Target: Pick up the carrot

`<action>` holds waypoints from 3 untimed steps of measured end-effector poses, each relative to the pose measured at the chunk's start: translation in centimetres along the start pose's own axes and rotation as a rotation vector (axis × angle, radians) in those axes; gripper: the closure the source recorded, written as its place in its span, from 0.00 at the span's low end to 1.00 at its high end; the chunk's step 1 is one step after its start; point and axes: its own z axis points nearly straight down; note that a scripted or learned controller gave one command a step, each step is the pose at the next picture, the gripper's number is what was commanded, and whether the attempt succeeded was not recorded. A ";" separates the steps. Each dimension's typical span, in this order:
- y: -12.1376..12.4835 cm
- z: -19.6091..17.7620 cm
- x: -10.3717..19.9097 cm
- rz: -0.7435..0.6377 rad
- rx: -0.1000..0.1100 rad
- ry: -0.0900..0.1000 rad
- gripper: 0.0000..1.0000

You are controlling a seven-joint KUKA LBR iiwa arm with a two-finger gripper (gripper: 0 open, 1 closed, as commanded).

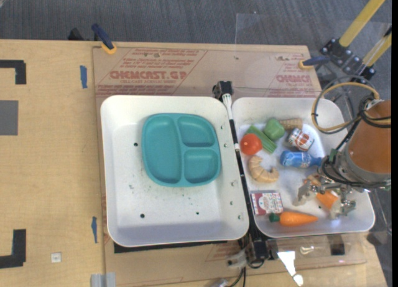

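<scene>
Carrot (297, 219) lies in right bin (367, 220), not lifted. Tool (326, 195) low, just beside it; state: cannot tell. Grasp and lift remain.

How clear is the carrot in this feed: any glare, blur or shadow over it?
Camera view: the carrot is sharp and evenly lit, with only a faint shadow under it; the hand beside it looks slightly soft; mild glare whitens the right bin near its corner.
</scene>
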 end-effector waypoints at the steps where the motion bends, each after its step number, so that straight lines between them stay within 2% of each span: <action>1: 1.2 -0.1 -2.1 -0.245 0.010 0.006 0.00; 2: -1.2 0.0 -0.7 0.310 0.003 0.001 0.00; 3: 0.0 -0.1 -0.9 0.230 0.010 0.001 0.00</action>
